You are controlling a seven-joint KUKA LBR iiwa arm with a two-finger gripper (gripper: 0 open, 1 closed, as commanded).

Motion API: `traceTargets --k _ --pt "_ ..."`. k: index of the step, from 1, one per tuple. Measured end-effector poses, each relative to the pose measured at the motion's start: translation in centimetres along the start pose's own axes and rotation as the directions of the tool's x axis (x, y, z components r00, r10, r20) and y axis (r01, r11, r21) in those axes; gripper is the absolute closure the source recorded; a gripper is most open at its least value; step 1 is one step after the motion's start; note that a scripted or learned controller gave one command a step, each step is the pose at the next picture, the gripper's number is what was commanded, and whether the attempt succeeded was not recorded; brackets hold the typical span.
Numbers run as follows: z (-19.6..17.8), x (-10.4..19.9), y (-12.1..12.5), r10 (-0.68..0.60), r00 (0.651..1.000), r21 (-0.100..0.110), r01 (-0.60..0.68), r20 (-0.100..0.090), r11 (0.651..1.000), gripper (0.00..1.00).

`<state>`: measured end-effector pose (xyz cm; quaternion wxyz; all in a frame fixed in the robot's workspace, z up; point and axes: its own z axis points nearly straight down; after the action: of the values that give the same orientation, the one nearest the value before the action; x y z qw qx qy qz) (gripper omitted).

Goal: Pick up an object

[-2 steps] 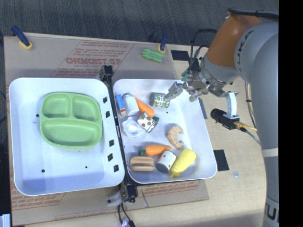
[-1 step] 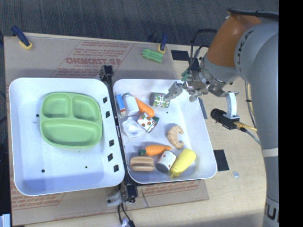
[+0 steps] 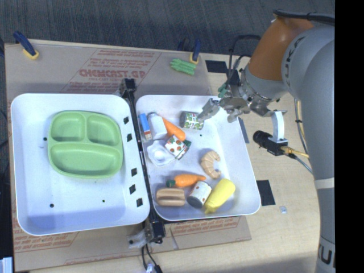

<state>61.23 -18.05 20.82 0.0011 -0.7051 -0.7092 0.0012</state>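
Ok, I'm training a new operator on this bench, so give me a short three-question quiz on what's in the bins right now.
1. True or false: the green three-compartment plastic plate lies in the left white bin.
2. Which lies nearest the gripper? A) yellow toy corn cob B) small green-labelled can C) toy hot dog bun
3. Fill in: the toy croissant lies in the ____ bin.

Key: 1 true; 2 B; 3 right

A robotics test lab was indicated: two shallow white plastic bins (image 3: 23,169) were clamped onto a printed cardboard sheet (image 3: 114,67), toy plastic food (image 3: 219,195) was scattered inside, and a grey industrial arm (image 3: 307,56) with exposed cabling was mounted alongside.
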Motion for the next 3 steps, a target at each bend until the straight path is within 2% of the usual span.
traceTargets --k 2,3 --pt "0.0 0.0 0.0 0.0 1.0 0.0 0.0 0.0 1.0 0.0" --pt "11.7 -2.9 -13.3 0.0 1.0 0.001 0.0 -0.002 1.0 0.0"
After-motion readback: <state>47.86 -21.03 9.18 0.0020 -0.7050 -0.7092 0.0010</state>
